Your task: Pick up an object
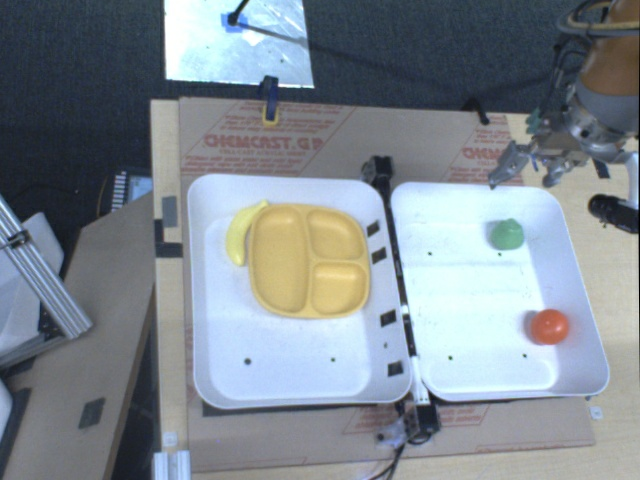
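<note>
A green round object (507,234) lies in the right bin (470,368) near its far side. An orange-red ball (548,326) rests at that bin's right side, closer to the front. In the left bin (215,358) sits a yellow divided plate (306,260), with a yellow banana (240,231) tucked against its left edge. My gripper (527,166) hangs above the far rim of the right bin, up and slightly right of the green object. Its two fingers are spread apart with nothing between them.
A black clamp strip (392,268) runs between the two bins. Cardboard (300,138) lies under the bins. A shiny metal sheet (238,26) sits on the floor behind. A metal frame (40,278) stands at the left.
</note>
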Available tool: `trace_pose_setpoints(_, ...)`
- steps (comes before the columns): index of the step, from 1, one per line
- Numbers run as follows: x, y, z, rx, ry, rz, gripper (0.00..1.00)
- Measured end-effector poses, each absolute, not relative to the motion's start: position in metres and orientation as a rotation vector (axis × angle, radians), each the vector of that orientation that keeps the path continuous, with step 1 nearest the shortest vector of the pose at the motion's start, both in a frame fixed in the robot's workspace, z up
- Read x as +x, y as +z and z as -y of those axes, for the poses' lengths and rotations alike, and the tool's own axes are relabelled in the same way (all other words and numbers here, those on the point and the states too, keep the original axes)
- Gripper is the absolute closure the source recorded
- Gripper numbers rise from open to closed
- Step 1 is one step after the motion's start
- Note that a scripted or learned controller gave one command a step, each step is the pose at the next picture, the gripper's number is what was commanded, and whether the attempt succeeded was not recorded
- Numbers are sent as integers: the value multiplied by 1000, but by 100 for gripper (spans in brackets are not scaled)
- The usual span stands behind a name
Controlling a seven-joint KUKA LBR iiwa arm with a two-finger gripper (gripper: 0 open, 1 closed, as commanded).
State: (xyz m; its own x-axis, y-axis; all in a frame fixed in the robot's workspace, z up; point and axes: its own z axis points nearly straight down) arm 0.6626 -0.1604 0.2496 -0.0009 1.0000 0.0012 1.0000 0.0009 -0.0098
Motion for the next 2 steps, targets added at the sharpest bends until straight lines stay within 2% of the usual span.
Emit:
trace_pose_setpoints(1,665,258,160,-2219,-1,2226,0)
trace_pose_setpoints(2,662,195,161,-2219,3,2221,0)
